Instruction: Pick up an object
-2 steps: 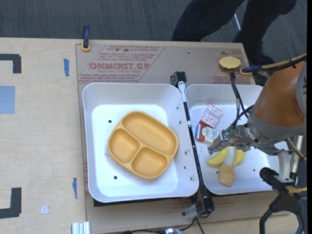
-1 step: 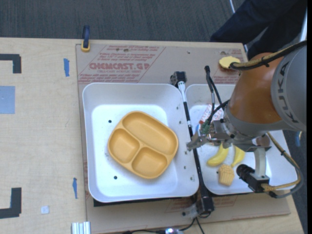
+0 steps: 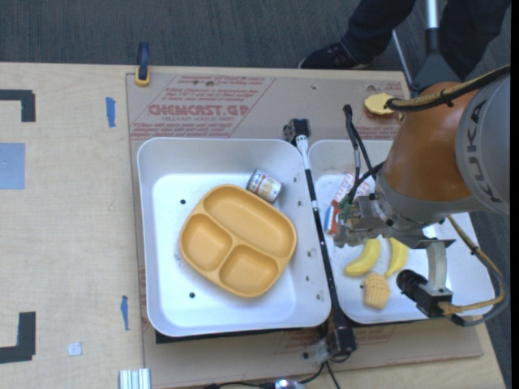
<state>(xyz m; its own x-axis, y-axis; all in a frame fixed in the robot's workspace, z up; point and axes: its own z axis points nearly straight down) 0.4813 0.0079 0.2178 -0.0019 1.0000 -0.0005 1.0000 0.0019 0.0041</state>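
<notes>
We saw the grey arm with its orange band reaching in over the right-hand shallow white bin, its two-finger gripper lowered near that bin's left wall. The wrist hid the fingertips, so we could not tell how the gripper stood, and nothing showed as held.

Nearest to us, in front of the gripper and a little to its right, lay a small pale-yellow plastic corn cob. Just beyond it, directly below the gripper, a yellow plastic banana lay curved on the bin floor, and a second yellow banana-like piece lay beside it, partly under the wrist. We could not tell whether the gripper touched either. Small red and blue items lay just behind the gripper, too cluttered to name.

Well to the gripper's left, in the left-hand white bin, sat an orange-yellow plastic divided plate with three compartments; a small tin can with a printed label lay on its side beside the plate's far rim.

Farthest off, beyond the right bin, a flat yellow round piece rested on the brown cardboard sheet.
</notes>
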